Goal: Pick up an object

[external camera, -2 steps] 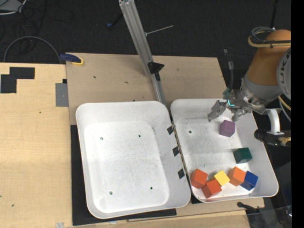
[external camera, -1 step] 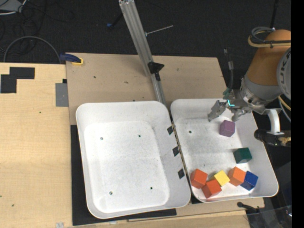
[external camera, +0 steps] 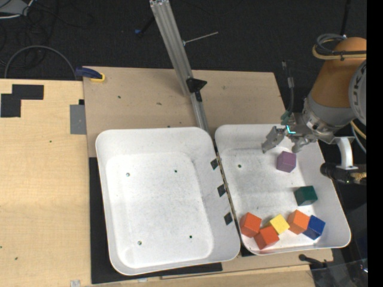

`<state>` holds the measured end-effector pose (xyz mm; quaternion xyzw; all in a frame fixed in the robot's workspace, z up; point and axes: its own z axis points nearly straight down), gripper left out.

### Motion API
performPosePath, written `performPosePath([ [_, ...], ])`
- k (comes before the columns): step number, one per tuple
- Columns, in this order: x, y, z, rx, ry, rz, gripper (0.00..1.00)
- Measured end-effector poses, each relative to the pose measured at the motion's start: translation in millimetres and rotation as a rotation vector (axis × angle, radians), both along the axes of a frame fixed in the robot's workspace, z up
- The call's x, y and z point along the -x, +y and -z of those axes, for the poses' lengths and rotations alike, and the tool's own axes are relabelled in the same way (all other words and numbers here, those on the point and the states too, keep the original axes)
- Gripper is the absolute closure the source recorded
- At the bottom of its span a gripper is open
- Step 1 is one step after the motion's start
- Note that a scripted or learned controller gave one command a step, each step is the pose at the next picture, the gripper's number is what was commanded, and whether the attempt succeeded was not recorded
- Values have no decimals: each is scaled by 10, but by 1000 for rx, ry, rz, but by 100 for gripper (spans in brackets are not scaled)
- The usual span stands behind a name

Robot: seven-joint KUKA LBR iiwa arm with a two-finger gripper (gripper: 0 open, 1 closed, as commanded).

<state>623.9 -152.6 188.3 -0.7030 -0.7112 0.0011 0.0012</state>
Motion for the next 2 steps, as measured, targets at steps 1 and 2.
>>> performPosePath([
  [1,0,0,0,0,0,-1,0],
  [2,0,1,0,0,0,-1,0],
])
